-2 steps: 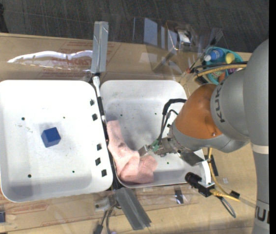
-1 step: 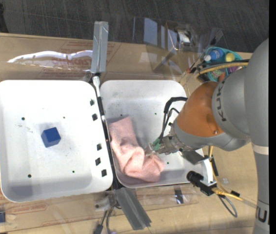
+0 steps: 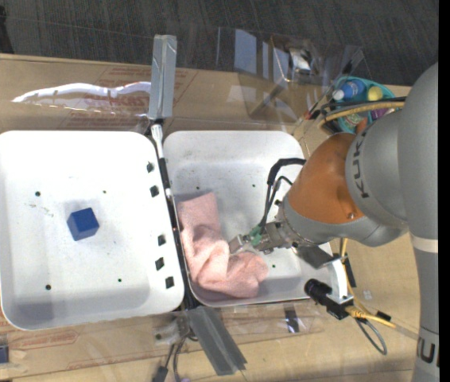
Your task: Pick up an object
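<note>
A blue cube [image 3: 83,223] sits in the left bin [image 3: 18,293]. In the right bin [image 3: 233,146] a crumpled pink cloth [image 3: 213,249] lies by the divider; the gripper [image 3: 245,241] touches its right edge, finger state impossible to tell

cloth [image 3: 213,245]: pink | cube [image 3: 83,223]: blue | bins [image 3: 18,157]: white | arm band [image 3: 328,189]: orange

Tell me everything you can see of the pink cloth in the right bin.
The pink cloth looks like soft fabric, crumpled and folded into a loose heap. It lies along the left wall of the right bin, reaching toward that bin's near edge, with a flatter flap at its far end and a bunched lump at its near end. The claw is at its right edge, seemingly touching it.
</note>
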### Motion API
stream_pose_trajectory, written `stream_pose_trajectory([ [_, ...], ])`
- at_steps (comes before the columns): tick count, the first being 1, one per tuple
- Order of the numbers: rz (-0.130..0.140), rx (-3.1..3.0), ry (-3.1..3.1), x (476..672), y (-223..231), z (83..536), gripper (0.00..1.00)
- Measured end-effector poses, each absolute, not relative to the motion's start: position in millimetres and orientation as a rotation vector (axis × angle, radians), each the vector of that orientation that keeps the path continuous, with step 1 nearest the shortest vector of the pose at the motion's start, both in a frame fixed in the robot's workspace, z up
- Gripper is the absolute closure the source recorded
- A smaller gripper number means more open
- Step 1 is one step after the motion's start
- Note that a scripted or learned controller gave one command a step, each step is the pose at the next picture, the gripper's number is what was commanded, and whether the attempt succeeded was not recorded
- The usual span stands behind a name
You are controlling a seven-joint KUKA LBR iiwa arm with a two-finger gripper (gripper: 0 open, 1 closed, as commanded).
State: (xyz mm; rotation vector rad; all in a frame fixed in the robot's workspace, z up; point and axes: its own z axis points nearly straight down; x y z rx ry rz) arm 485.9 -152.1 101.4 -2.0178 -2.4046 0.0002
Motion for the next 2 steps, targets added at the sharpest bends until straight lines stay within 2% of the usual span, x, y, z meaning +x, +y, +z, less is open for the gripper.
stream_pose_trajectory([
  [1, 0.002, -2.100, -2.332, 561.5, -106, 106, 0.00],
  [2, 0.003, -1.970, -2.443, 524.8, -102, 91, 0.00],
])
